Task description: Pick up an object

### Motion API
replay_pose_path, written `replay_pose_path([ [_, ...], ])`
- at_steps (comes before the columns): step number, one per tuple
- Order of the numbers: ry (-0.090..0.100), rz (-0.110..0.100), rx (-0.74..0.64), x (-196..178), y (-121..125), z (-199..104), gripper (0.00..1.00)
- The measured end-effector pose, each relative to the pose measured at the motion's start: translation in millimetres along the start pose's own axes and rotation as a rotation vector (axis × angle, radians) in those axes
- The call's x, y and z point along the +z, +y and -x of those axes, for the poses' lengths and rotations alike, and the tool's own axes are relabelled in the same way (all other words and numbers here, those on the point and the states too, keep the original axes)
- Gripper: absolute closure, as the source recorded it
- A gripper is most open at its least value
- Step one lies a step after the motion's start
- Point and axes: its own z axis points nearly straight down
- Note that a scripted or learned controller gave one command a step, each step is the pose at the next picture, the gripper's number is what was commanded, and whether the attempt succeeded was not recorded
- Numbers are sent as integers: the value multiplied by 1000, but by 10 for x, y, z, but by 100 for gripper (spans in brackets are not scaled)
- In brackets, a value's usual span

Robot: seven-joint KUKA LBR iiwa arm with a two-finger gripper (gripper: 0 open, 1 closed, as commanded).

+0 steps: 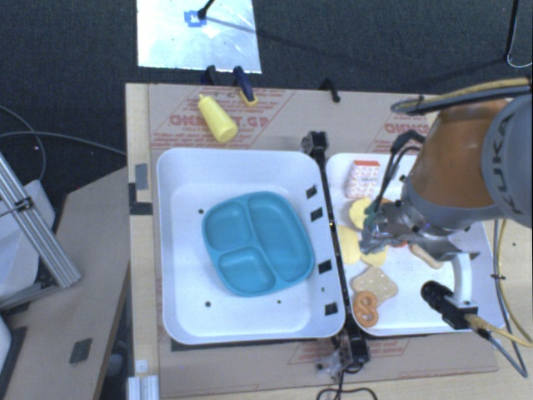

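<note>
Blue tray (258,244) in white bin (187,190) — yellow bottle (216,118), orange-banded grey arm (466,161).

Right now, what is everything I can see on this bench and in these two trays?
Bins: two, white, side by side on the bench.
Divided plate: one, blue, three compartments, in the left bin.
Small box: one, red and white, at the right bin's far end.
Yellow pieces: a few, pale yellow, in the right bin near the gripper.
Cracker: one, tan, at the right bin's near end.
Pretzel: one, orange-brown, just below the cracker.
Bottle: one, yellow, lying on the bench behind the left bin.
Arm: one, grey with an orange band, over the right bin.
Gripper: one, dark, low among the yellow pieces.
</note>
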Motion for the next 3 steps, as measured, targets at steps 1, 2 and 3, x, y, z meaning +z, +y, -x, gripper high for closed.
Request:
replay_pose_path([
  [1,1,-1,-3,17,-2,-501,100],
  [2,5,18,-3,-2071,18,-975,100],
  [3,4,13,-2,-3124,11,-1370,100],
])
